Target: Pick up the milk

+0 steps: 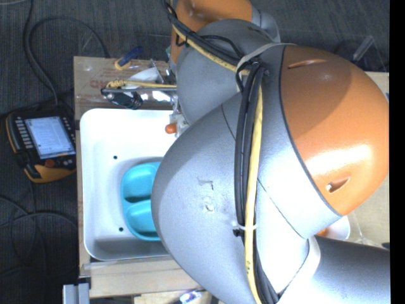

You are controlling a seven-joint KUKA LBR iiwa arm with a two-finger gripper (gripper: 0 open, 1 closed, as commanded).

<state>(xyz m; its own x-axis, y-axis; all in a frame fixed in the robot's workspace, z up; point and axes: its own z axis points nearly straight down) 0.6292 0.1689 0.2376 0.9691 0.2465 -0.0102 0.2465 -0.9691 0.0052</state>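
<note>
From my seat, the far left shows dark carpet with loose cables and a teach pendant [43, 141], its pale screen lit and its casing black with orange trim, lying off the bench. Next comes the white bin [101, 170]; I see its left wall, its near rim and part of the floor. A light blue object [140, 198] lies in it, two rounded lobes one above the other, its right side hidden under the arm. A small orange thing [169, 128] sits at the bin's upper edge, just against the arm. Above the bin, on the bench's wooden top [92, 75], there is a clutter of tools, one with a blue and yellow handle [128, 56]. From the middle to the right the arm [209, 189] covers nearly everything: grey shell, black cable bundle with a yellow-green hose, then the big orange band [329, 125]. I cannot tell where the milk is, and I cannot tell how the pincer stands
</note>
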